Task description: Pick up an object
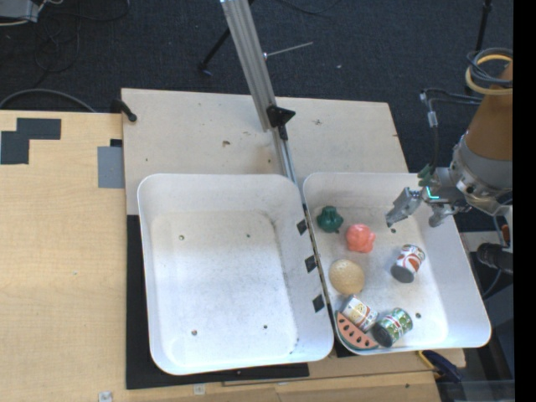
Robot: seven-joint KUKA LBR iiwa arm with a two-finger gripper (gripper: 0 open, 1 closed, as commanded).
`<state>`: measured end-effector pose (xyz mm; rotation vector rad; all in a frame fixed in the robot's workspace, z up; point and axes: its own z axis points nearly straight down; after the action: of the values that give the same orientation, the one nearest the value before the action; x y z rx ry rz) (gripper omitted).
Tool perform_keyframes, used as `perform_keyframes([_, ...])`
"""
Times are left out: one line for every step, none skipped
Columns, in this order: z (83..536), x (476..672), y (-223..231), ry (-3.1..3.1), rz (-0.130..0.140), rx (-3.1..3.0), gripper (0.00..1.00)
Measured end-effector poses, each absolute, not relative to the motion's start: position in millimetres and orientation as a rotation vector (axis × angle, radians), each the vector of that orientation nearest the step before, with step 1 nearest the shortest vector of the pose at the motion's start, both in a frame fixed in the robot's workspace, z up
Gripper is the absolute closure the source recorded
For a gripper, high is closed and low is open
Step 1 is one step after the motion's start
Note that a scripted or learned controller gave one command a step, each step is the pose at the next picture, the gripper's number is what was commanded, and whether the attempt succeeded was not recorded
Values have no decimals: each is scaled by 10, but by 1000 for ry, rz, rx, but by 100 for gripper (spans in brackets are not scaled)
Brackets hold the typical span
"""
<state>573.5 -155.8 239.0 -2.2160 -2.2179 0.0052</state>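
Observation:
The right bin (444,312) holds a dark green toy (329,219), a pink lumpy object (361,238), a tan ball (346,275), a red and white can (408,262), a small labelled can (358,312), a green can (392,326) and a watermelon slice (353,337). My gripper (422,208) hangs open over the bin's upper right part, above and slightly right of the red and white can. Nothing sits between its fingers.
The left bin (219,275) lies beside the right one, with black clips (308,262) along the shared edge. A slanted metal rail (255,65) rises behind the bins. Wooden bench surface (59,249) extends to the left.

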Motion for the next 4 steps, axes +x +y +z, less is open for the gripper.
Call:
perform_keyframes([2412,5742,-1563,-2219,2,-2220,0])
perform_keyframes([1837,5696,-1648,-2216,8,-2217,0])
perform_keyframes([1327,5742,-1569,-2218,6,-2214,0])
perform_keyframes([909,5748,-1562,-2220,1,-2222,0])
